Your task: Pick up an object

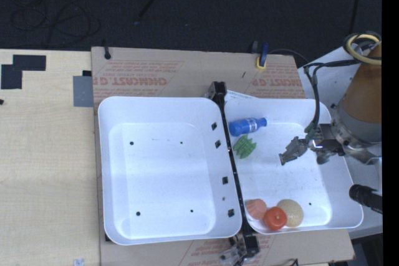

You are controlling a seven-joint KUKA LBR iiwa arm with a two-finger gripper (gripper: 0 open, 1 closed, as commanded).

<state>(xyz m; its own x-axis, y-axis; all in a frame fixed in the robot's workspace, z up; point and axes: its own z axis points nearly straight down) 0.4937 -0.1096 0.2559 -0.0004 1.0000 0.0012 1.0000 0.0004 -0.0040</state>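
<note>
Camera view, looking down on the bench. We see the end effector (298, 151) hanging over the right bin (324, 209), reaching in from the right with its dark fingers (290, 154) directed leftward; from this angle we cannot tell whether they are spread or pressed together, and nothing shows between them. No object has been lifted.

The nearest candidates lie to the end effector's left. The blue bottle (247, 126) rests near the bin's upper left, beside the black divider (228, 159), with its long axis running roughly left to right and tilted slightly upward toward the right, its white cap at the right end. Just below it sits a small green object (244, 147), almost level with the fingers and nearer to them than the bottle.

A second group occupies the lower left corner of the right bin: a red round object (275, 218), touched on the right by a pale tan one (291, 212) and on the left by a pinkish one (255, 207). The left bin (118, 134) holds nothing graspable.

We judge that a short leftward travel and descent would reach the green object; the bottle calls for closing across its long axis.
</note>
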